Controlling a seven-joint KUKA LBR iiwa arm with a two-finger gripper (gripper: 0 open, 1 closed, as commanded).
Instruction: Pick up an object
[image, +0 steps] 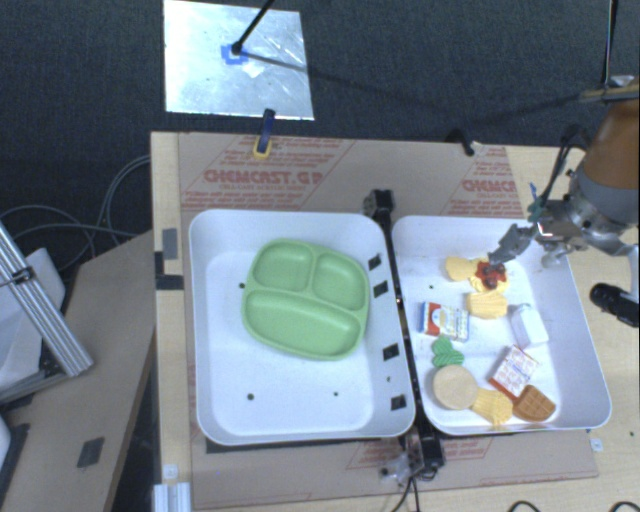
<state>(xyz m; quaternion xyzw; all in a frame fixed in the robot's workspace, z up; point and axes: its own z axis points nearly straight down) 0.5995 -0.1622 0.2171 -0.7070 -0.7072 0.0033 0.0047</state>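
Observation:
The right white bin (580, 330) holds several toy food pieces. Among them are a pale yellow piece (458, 268), a small red piece (489, 272), a yellow block (487, 303), a red and white packet (445, 320) and a small white block (522, 325). Nearer the front lie a green piece (446, 352), a round tan disc (453, 387), a second red and white packet (513, 370) and a brown waffle (534, 403). My gripper (502, 255) reaches in from the right, slanting down-left. Its tip sits right at the red piece, at the bin's far side.
The left white bin (220, 400) holds a green divided plate (305, 298). A black divider (395, 320) runs between the bins. The arm's grey body (605, 205) hangs over the right bin's far right corner. Cables cross the floor at the left.

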